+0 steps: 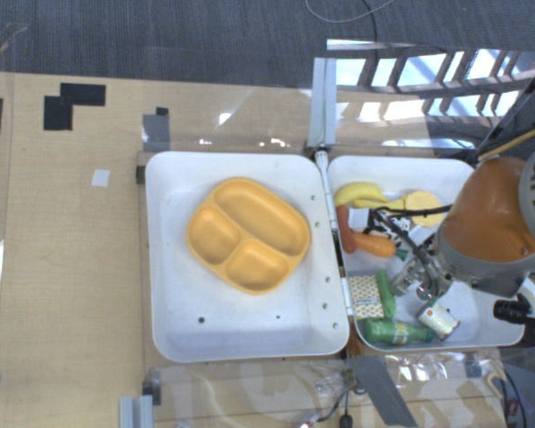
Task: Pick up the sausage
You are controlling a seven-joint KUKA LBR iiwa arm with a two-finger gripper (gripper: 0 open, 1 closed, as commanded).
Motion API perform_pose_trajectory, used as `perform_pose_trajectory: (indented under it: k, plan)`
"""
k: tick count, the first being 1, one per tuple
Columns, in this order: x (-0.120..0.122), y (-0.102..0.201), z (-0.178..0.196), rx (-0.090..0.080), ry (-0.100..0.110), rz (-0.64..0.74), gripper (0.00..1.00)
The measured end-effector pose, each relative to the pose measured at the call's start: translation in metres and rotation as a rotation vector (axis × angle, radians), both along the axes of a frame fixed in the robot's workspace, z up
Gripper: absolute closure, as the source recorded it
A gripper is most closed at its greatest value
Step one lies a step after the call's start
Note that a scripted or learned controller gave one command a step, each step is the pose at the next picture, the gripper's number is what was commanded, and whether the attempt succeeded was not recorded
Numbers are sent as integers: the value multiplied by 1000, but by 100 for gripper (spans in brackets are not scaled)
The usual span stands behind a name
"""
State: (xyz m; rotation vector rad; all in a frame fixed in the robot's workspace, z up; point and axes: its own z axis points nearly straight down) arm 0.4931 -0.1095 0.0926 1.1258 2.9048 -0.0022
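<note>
Tool: my tool (pixel 421 279) hangs low inside the right bin (pixel 490 333), under the orange wrist of the arm (pixel 490 217); I cannot tell whether it is released or clenched, since cables and metal parts tangle together there.
Sausage: I take the reddish piece (pixel 342 228) lying along the right bin's left wall, just below the banana, to be the sausage; it sits apart from the tool, with nothing gripping it.
Progress: as I judge it, the pick is not done; the sausage lies in the bin and the tool is beside other items, not over it. Reaching it, closing on it and lifting all remain.
Right bin contents: a banana (pixel 358 193) at the far left corner, a pale yellow piece (pixel 423 203) next to it, an orange carrot (pixel 373 244) just right of the sausage, a green bottle (pixel 398 332) along the near wall, a slim green item (pixel 385 294) upright-ish above it, a patterned packet (pixel 366 296) at the left wall, and a small white cup-like thing (pixel 437 319) near the tool.
Left bin contents: the left bin (pixel 174 328) holds one yellow divided plate (pixel 249 234), its three compartments bare.
Worktop: both bins sit side by side toward the right end of the worktop (pixel 62 266).
</note>
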Motion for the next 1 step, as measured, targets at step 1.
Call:
perform_pose_trajectory:
  k: [1]
  plan:
    - [-2, 7, 1, -7, -2, -145, 100]
